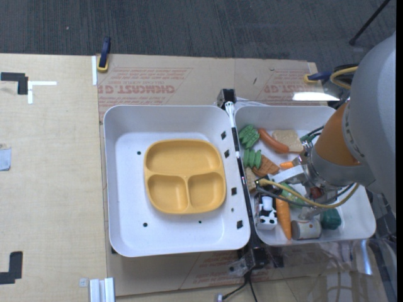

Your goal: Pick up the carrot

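Arm (pixel 378 99): bulky grey housing, smooth and rounded. Orange band (pixel 334 140) above grey wrist. Yellow and green cables (pixel 308 197) loop beneath wrist.

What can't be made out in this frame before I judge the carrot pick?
- Gripper, camera view: the wrist and cables cover its fingers, so open or shut cannot be told.
- Carrot: its upper end runs under the cables, so contact with the gripper is unclear.
- Right bin: the arm covers its right part and whatever lies there.
- Green item: partly covered by the arm, too small to identify.
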Controlling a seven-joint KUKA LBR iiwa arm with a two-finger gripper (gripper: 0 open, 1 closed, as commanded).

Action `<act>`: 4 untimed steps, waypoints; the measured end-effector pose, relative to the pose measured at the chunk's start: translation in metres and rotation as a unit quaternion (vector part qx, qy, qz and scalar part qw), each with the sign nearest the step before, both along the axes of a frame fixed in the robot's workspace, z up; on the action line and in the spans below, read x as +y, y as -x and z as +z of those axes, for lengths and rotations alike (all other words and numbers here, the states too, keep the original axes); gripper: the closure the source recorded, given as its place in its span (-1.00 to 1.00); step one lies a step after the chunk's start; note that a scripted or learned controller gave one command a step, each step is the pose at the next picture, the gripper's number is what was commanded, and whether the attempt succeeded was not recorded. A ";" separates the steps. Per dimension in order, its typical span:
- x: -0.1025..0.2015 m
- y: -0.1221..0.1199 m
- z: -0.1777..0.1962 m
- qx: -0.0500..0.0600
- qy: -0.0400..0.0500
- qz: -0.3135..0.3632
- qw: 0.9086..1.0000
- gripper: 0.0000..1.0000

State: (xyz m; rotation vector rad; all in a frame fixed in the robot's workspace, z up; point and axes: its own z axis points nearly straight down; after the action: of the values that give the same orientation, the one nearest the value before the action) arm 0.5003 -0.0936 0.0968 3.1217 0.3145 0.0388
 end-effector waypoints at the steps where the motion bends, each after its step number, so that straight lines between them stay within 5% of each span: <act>1: -0.002 0.004 0.005 0.009 -0.001 0.001 1.000 1.00; 2: -0.002 0.001 0.008 0.005 -0.001 0.002 1.000 -1.00; 3: -0.002 -0.025 -0.006 0.016 -0.002 0.003 1.000 -1.00; 4: 0.001 0.009 0.003 -0.008 0.004 0.020 1.000 -1.00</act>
State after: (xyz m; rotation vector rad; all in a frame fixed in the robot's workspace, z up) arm 0.4912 -0.0927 0.0998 3.1054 0.3757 0.0615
